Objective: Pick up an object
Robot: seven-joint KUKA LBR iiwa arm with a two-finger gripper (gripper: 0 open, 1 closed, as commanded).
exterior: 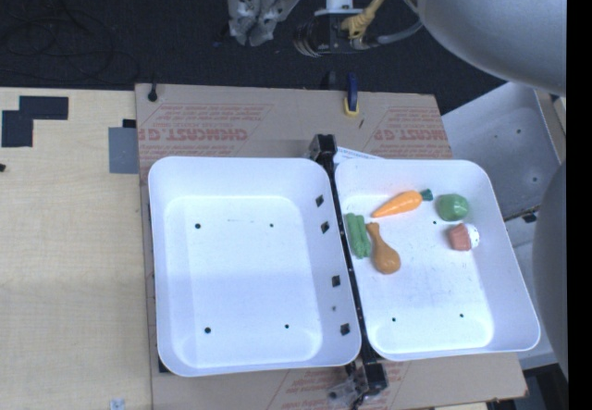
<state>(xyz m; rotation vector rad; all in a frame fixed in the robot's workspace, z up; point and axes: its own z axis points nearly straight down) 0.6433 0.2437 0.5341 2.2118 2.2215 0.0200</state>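
Progress: nothing lifted yet, by the look of it — every object lies in the right bin (504,255), so reach, grasp and lift all appear left to do
Gripper (264,15): high at the top of the view, above the dark area behind the bench, well apart from both bins; nothing seen between its parts — spread or pressed together, I cannot tell
Candidates: orange carrot (400,205) near the bin's upper middle; green round piece (452,207) just beside it to the right; red-and-white piece (461,237) below that; green pod (357,235) along the left wall, touching or nearly touching the tan drumstick (382,251)
Left bin (176,214): white, shallow, a few dark dots on the floor
Surface: both bins sit on brown printed cardboard (231,126) over a pale wood bench (65,242)
Room: dark background with loose cables (55,1) at upper left
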